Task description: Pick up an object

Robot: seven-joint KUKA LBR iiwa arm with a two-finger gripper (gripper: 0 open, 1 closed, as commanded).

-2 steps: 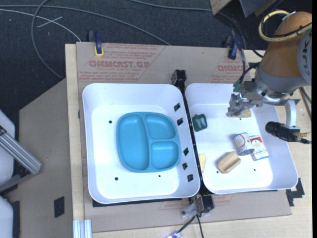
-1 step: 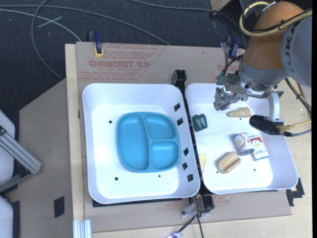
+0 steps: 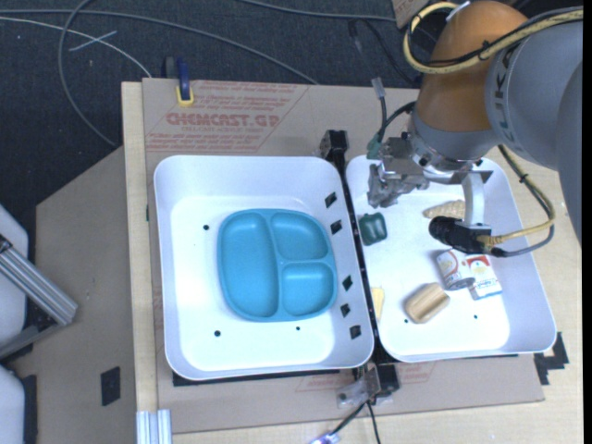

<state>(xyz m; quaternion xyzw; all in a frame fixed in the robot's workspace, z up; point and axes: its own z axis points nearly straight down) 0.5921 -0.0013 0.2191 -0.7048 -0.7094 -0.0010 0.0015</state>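
Note:
My gripper (image 3: pixel 381 192) hangs over the far left part of the right bin (image 3: pixel 527 326), under the orange wrist. Just in front of its tip a small dark green object (image 3: pixel 373 228) lies by the bin's left wall, apart from the gripper as far as I can see. A tan, bread-like block (image 3: pixel 425 302) rests near the front of the same bin. Beside it is a white packet with red print (image 3: pixel 469 273). A pale yellowish piece (image 3: pixel 443 212) is partly hidden behind the wrist hardware.
The left bin (image 3: pixel 176 248) holds a blue divided plate (image 3: pixel 276 264). A black ridge with clips (image 3: pixel 347 248) separates the two bins. The arm's grey body covers the far right corner. Cables run across the floor behind the bench.

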